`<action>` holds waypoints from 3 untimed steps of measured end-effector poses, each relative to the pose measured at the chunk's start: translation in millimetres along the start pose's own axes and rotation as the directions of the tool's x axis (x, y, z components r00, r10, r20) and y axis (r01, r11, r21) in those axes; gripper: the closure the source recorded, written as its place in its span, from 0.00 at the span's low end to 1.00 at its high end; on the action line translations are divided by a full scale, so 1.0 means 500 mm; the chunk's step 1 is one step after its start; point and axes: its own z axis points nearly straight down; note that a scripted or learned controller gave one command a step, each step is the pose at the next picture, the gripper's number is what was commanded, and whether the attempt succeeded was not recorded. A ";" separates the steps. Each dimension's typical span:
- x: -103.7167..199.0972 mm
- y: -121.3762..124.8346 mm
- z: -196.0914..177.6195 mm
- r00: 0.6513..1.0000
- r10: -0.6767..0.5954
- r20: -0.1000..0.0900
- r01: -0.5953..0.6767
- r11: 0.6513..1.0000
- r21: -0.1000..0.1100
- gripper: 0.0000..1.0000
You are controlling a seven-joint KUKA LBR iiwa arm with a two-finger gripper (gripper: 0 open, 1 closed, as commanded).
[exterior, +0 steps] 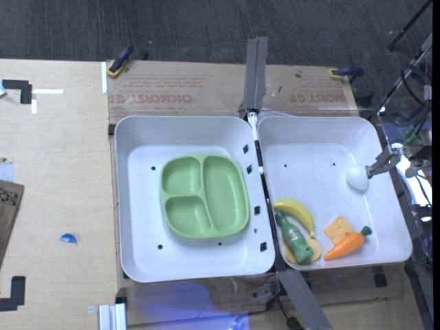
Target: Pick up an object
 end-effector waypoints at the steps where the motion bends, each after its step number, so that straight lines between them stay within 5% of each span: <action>1: 0.091 0.142 0.245 1.000 0.006 0.000 -0.006 1.000 0.001 0.00; 2: 0.173 0.075 0.395 1.000 0.027 0.000 -0.027 1.000 -0.001 0.00; 3: 0.168 -0.050 0.383 0.983 -0.185 -0.001 0.185 0.983 0.000 0.00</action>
